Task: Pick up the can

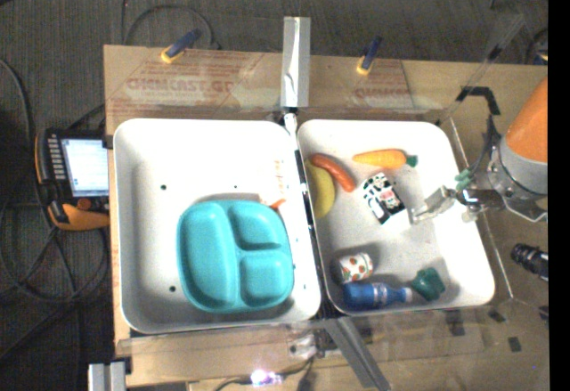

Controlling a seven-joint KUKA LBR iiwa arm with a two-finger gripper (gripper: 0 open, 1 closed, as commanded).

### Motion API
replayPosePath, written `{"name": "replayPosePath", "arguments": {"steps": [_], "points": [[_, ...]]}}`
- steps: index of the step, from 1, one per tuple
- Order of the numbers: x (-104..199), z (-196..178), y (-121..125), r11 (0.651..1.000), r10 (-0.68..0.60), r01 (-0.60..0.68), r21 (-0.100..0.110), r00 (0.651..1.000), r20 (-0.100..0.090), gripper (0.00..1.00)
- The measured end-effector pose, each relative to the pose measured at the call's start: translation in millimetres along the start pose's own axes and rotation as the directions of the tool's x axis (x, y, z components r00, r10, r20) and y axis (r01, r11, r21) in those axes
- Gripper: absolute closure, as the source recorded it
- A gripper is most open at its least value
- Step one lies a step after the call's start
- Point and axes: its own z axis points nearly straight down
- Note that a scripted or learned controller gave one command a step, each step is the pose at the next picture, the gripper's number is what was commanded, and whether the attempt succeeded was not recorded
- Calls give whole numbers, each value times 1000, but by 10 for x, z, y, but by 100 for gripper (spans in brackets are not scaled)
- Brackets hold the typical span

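Grey arm with orange band (537, 126) enters over the right edge of the right shallow white bin (463, 291); its two-finger tool (436, 205) hangs just inside that bin's right wall, about mid-height, pointing left; cannot tell the tool's state, too small and blurred, and nothing visibly between it; the can, a small white cylinder with red spots (354, 268), lies on its side near the bin's front edge, left of centre, apart from the tool; just in front of it, touching or nearly so, a blue plastic bottle (377, 295) lies along the front wall; a dark green small object (428, 282) sits just right of the bottle's neck, shape unclear; a black-and-white patterned small carton (382, 196) lies near the bin's middle, between can and tool, tilted; an orange carrot with green top (385, 158) lies near the back edge; a red-orange chilli-shaped piece (331, 172) lies across the top of a yellow banana (322, 192) against the left wall; left shallow white bin (142, 158) carries a turquoise three-compartment plastic tray (236, 256) toward its front right corner; the surface, a tan wooden board (205, 82), shows behind both bins with two yellow-and-blue clamps (179, 45) on its back edge; an orange-cased handheld screen (76, 171) sits off the surface's left edge.
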Motion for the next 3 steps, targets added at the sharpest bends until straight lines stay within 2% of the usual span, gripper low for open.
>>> {"name": "replayPosePath", "arguments": {"steps": [1, 2, 3], "points": [[281, 1030, 259, 983, -182, 182, -2, 983, 1, 0], [380, 659, 787, 979, 204, -204, -1, 979, 4, 0], [655, 1081, 137, 929, 369, -369, -18, 929, 2, 0]]}}
